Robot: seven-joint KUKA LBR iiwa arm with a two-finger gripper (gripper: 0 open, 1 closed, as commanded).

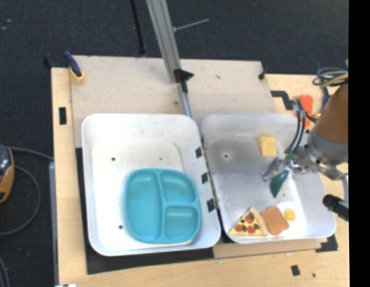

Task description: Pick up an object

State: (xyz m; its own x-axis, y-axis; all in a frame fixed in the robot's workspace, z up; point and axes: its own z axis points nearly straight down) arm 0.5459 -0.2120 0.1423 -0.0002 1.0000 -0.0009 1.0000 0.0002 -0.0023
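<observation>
Worktop (pixel 137 88) bearing two shallow white bins side by side: left bin (pixel 107 136) holds a turquoise divided plate (pixel 162 205) lying flat toward its near side; right bin (pixel 232 142) holds a yellow block (pixel 267 146) near its far side and, along its near edge, a pizza slice toy (pixel 247 224), a tan bread-like piece (pixel 274 219) just beside it, and a small yellow item (pixel 289 214). Arm enters from the right, hand (pixel 279 175) low over the right bin, closed on a dark green object (pixel 279 183) seen between its fingers, well apart from the near-edge items
</observation>
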